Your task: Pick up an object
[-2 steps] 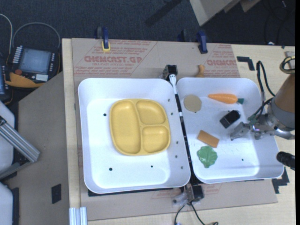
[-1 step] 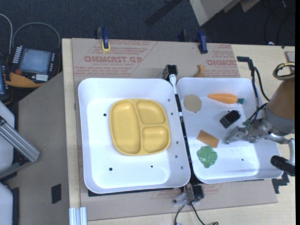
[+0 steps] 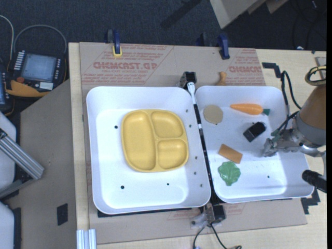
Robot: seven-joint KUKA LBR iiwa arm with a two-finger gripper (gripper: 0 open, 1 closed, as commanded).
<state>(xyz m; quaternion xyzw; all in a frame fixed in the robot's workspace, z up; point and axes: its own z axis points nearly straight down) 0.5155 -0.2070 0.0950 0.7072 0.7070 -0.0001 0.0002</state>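
- The claw (image 3: 270, 147) sits low in the right bin (image 3: 277, 187), near that bin's right side. From where I stand its tips are a small grey blur; I cannot tell how they are set, and nothing shows between them.
- No single object is named, so any will do. Nearest is the black block (image 3: 254, 131), just up and to the left of the claw; the two look apart, not touching.
- My worry: if the claw comes down as it stands, it may land on bare bin floor beside the block and come up with nothing.
- A sideways nudge could shove the block toward the carrot (image 3: 247, 108), which lies near it at the back of the bin.
- The orange wedge (image 3: 230, 153) and the green leafy piece (image 3: 229, 173) lie to the left, close together; going for one risks knocking the other.
- The tan disc (image 3: 212, 114) looks flat and might be hard to pinch.
- The left bin (image 3: 104, 139) holds a yellow divided plate (image 3: 154, 139), well out of the way.
- Cables (image 3: 285, 90) trail by the arm, near the bin's right rim.
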